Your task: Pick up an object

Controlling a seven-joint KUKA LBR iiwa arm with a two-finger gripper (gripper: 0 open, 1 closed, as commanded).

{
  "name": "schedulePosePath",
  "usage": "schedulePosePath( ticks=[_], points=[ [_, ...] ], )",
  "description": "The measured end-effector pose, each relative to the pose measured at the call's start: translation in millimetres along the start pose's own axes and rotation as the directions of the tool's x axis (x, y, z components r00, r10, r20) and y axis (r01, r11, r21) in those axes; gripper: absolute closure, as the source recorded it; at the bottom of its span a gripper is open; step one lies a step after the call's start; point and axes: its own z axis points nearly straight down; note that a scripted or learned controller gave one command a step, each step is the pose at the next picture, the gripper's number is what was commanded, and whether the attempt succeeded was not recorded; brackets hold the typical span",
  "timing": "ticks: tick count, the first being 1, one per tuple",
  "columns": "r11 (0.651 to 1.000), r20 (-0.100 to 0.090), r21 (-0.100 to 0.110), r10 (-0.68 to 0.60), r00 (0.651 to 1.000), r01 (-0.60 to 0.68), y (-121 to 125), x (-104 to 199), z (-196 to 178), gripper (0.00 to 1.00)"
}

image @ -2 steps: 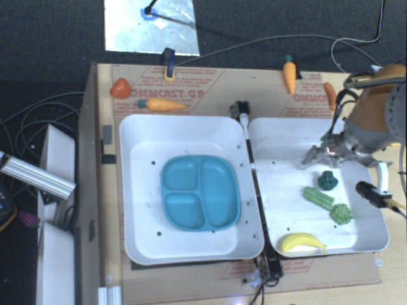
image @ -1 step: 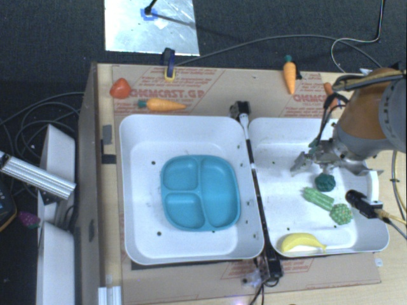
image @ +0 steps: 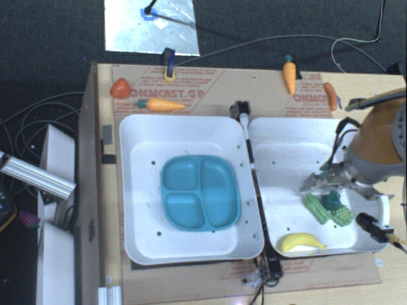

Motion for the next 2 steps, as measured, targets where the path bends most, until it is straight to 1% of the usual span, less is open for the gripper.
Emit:
schedulePosePath(
  ticks=[1, 2],
  points=[
    [1.000, 0.002, -0.008, -0.004, 1.000, 0.004, 101, -26, -84, 0.00],
    [1.000, -0.001, -0.001, 0.000, 1.000, 0.000, -3, -16, 0, 0.00]
  ],
)
